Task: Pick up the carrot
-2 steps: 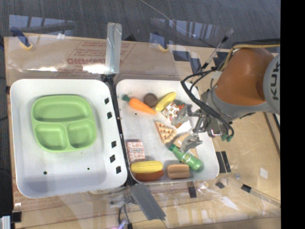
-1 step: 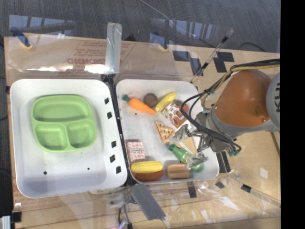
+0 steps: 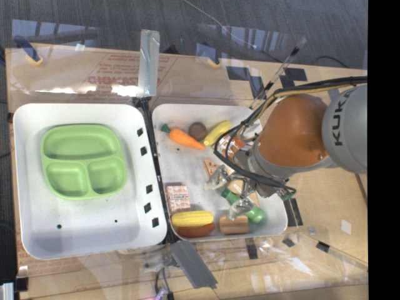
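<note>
The carrot (image 3: 184,138), orange with a green top, lies in the back left part of the right bin (image 3: 164,167), its tip pointing right. My gripper (image 3: 230,192) hangs low over the front right part of that bin, well to the right of the carrot and nearer the camera. Its fingers (image 3: 217,178) stand apart, open, over a small green toy (image 3: 229,196) and a tan piece. Nothing is held between them. The orange wrist band (image 3: 290,133) hides the bin's right wall.
Near the carrot lie a brown ball (image 3: 197,130) and a yellow banana (image 3: 217,132). A pink box (image 3: 177,196), a corn cob (image 3: 192,218), a bread piece (image 3: 233,225) and a green item (image 3: 254,215) crowd the front. The left bin (image 3: 37,224) holds a green tray (image 3: 84,160).
</note>
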Tool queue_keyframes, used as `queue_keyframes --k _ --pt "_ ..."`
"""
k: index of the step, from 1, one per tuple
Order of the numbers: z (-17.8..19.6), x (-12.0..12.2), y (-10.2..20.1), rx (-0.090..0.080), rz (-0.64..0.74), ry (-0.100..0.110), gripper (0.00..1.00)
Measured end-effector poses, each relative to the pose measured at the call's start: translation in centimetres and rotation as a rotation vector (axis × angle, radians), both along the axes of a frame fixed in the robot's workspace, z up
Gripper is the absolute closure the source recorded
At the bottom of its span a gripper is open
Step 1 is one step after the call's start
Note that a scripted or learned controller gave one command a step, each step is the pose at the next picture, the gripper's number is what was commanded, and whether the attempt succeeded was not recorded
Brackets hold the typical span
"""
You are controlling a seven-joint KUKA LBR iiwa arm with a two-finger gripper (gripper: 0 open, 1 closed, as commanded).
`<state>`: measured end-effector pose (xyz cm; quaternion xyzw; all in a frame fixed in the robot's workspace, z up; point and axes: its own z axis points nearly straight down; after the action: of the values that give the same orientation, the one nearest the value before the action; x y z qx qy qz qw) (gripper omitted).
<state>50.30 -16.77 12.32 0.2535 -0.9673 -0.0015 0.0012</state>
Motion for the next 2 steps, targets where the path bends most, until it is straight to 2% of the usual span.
queue_keyframes --k 1,2 --pt "-2.2 2.8 1.8 -0.001 -0.048 -0.004 0.0" --pt "3.6 6.6 5.2 -0.002 -0.1 -0.01 0.0"
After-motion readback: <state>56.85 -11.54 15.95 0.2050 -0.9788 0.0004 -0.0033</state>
